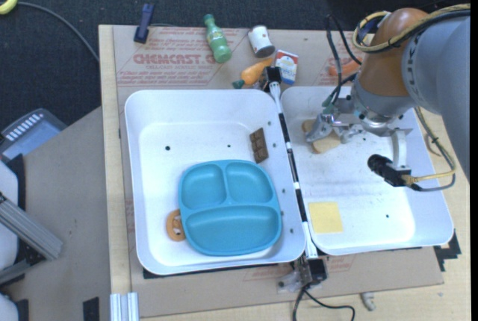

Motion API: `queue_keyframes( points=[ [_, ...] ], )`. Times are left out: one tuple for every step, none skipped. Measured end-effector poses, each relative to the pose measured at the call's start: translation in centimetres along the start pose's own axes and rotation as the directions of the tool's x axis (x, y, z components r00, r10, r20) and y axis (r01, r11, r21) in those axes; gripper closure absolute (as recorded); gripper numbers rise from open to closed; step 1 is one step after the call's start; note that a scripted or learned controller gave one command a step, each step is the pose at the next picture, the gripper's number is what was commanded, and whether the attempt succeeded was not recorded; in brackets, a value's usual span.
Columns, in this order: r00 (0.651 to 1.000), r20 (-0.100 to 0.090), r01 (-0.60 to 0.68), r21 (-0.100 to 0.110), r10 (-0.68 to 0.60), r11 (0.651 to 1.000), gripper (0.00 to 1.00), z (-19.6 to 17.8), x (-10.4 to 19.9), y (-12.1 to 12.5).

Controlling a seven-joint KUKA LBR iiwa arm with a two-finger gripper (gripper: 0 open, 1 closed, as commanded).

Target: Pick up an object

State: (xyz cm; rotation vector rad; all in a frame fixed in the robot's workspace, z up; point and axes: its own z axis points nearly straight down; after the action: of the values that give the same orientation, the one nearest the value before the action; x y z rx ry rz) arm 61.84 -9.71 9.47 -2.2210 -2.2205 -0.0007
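In the right bin (418, 226), the gripper (328, 127), finger state unclear, hangs over a small tan piece (320, 143) that looks light, stiff, best pinched across its width.

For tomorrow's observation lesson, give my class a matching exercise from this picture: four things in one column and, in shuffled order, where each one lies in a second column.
Things:
1. blue divided plate
2. yellow square
3. green bottle
4. brown block

Places:
A. on the board beyond the bins
B. near front of the right bin
C. left bin, by the wall shared with the right bin
D. left bin, towards its front

Pairs: 1-D, 2-B, 3-A, 4-C
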Motion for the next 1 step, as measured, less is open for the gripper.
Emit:
queue_keyframes(
  points=[
    [1.0,0.001,-0.001,0.001,0.001,1.0,1.0,-0.3,-1.55,-3.59]
  ],
)
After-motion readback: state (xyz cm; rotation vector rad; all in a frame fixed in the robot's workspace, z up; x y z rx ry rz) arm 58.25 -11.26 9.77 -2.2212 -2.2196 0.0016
